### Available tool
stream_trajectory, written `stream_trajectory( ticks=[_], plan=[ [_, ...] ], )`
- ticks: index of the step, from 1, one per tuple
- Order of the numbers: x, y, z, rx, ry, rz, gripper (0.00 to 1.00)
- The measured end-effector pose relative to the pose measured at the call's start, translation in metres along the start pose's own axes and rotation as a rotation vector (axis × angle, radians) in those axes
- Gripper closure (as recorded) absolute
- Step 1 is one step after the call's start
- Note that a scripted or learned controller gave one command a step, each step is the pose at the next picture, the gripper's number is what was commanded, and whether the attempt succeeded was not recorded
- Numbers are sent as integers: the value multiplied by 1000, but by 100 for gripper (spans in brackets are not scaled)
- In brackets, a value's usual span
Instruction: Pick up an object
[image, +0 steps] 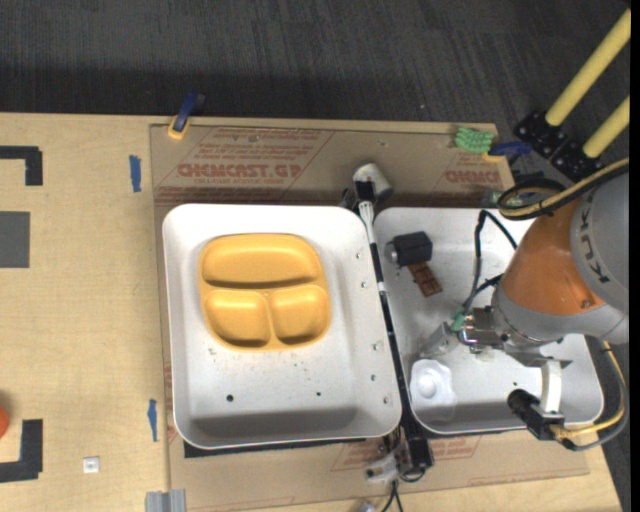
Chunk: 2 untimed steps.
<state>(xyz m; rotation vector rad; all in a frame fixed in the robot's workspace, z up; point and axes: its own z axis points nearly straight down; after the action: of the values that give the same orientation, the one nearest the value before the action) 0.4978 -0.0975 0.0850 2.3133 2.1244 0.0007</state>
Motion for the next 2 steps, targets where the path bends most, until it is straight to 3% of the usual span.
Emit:
stream_trajectory(
  ticks=[1,2],
  plan=[
    [1,1,-10,-3,1,0,100],
    [1,1,-10,-3,1,1,0]
  ],
)
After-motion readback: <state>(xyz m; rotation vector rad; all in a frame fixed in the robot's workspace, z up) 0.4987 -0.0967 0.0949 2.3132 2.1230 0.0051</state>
